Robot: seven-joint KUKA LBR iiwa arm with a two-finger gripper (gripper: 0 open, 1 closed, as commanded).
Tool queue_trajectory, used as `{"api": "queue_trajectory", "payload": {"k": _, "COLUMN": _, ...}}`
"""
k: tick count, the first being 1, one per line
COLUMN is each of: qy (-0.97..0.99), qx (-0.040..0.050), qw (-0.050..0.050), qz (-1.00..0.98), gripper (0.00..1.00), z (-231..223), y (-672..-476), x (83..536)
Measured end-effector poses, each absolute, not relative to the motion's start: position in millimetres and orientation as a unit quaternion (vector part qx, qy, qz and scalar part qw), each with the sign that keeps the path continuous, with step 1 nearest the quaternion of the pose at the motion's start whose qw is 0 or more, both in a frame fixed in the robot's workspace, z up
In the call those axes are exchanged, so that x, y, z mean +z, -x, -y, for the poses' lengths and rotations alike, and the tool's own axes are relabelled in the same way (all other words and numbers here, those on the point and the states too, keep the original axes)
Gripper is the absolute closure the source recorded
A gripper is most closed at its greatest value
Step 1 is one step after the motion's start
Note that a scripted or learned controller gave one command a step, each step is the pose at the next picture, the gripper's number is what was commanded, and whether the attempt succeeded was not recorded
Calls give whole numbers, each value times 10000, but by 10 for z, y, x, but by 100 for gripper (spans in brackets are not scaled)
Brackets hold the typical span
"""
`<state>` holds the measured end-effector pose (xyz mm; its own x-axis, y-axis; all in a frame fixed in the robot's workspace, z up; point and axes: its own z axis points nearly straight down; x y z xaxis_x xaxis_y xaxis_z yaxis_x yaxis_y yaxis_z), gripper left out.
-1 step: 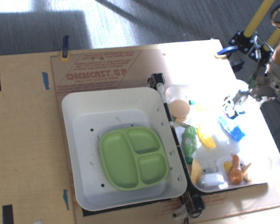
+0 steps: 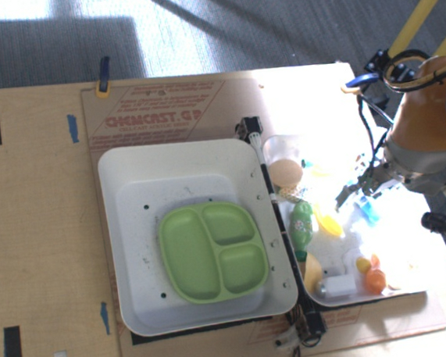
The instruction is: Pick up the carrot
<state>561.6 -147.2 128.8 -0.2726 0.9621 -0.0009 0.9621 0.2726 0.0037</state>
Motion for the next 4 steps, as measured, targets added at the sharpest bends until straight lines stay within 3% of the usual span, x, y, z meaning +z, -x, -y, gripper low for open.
{"api": "queue_trajectory", "payload": {"k": 1, "qy": -6159, "qx": 16, "qw": 35, "qz": -7878, "gripper": 0, "z": 1154, "y": -5013, "x": 929}}
{"api": "queue_trajectory", "payload": {"k": 2, "qy": -4289, "qx": 45, "qw": 88, "qz": -9033, "gripper": 0, "z": 1352, "y": -4872, "x": 924}}
{"api": "queue_trajectory", "payload": {"k": 3, "qy": -4283, "qx": 74, "qw": 59, "qz": -9036, "gripper": 100, "z": 1322, "y": -4880, "x": 1045}}
{"api": "queue_trajectory", "payload": {"k": 4, "qy": -3857, "qx": 35, "qw": 47, "qz": -9226, "gripper": 100, "z": 362, "y": -4909, "x": 1877}}
